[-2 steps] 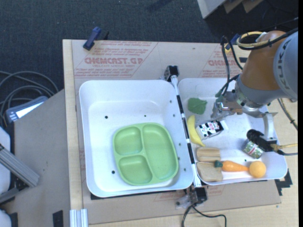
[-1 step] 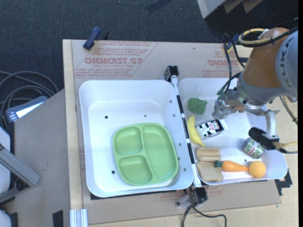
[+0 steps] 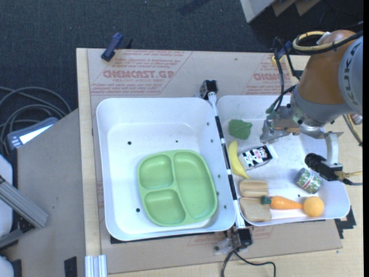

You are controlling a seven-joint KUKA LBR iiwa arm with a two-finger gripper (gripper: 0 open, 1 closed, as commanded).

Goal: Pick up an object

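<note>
A: The gripper hangs in the right bin; its grip can't be told.

B: The black-and-white carton lies just below it, beside the banana. Its long axis rises rightward, so the arm should close across the short sides

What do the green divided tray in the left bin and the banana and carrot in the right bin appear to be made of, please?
The green divided tray looks like moulded plastic with a matte finish: even colour, soft rounded compartment walls. The banana and carrot appear to be plastic toy food, judging by their flat, uniform colour and smooth surfaces, though the view is too coarse to be sure.
</note>
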